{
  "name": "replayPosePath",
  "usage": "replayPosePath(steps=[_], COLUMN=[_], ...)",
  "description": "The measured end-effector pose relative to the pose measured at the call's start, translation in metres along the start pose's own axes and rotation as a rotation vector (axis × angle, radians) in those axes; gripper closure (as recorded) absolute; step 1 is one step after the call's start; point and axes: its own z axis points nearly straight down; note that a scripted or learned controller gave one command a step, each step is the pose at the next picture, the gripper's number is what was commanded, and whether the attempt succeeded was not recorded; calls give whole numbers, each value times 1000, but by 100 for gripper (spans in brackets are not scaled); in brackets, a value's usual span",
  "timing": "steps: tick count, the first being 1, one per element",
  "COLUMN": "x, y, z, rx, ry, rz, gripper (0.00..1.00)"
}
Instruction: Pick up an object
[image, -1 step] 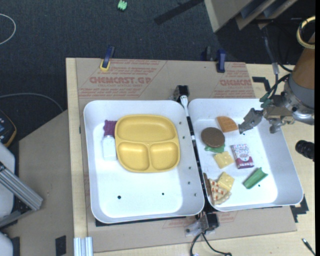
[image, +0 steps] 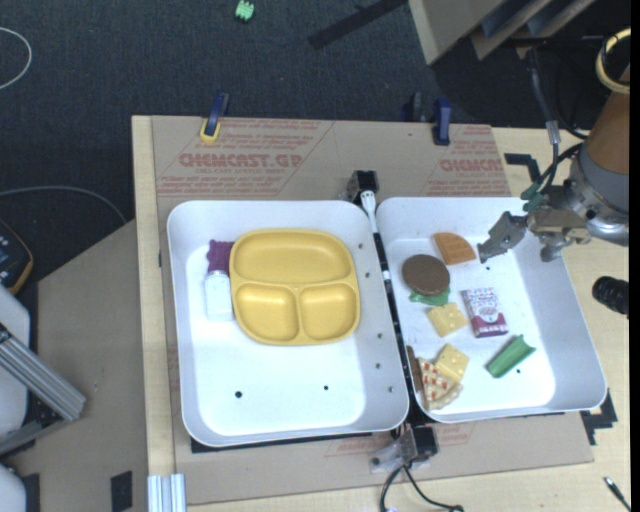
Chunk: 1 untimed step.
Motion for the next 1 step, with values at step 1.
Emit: replayPosePath(steps=[1], x=[4], y=[4], z=[62], rx=[6], ry=[1], rz=[0], gripper=[0])
